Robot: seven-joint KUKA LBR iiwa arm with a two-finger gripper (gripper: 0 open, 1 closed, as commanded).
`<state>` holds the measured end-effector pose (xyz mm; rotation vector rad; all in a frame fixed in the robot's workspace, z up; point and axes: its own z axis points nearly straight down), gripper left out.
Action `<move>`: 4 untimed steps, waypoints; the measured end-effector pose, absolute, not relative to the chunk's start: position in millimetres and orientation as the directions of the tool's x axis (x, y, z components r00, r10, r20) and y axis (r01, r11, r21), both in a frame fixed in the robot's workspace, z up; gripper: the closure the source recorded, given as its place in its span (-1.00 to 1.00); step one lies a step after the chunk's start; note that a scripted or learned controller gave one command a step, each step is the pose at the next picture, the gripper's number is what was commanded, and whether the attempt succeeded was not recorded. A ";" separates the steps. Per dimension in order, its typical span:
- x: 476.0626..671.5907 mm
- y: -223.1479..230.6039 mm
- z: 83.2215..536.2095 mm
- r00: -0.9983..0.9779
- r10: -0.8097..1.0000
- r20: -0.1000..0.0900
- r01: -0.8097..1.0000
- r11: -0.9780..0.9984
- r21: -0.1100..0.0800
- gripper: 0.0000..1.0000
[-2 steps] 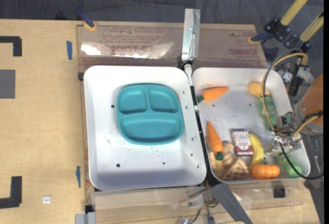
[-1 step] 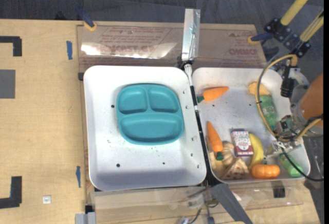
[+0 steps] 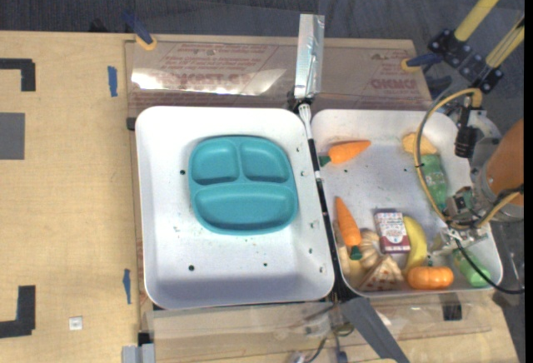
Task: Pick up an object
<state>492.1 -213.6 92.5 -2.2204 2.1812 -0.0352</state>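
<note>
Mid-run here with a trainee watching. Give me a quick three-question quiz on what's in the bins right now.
1. True or false: the teal divided plate lies in the right bin.
2. Which lies nearest the gripper? A) the carrot by the divider B) the banana C) the carrot at the far wall
3. Fill in: the small red box lies between the carrot by the divider and the ____.

Key: 1 false, it lies in the left bin. 2 B. 3 banana.
</note>
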 end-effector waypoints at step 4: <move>507.3 -210.3 88.8 0.223 -0.975 -0.011 -0.975 -0.223 -0.005 1.00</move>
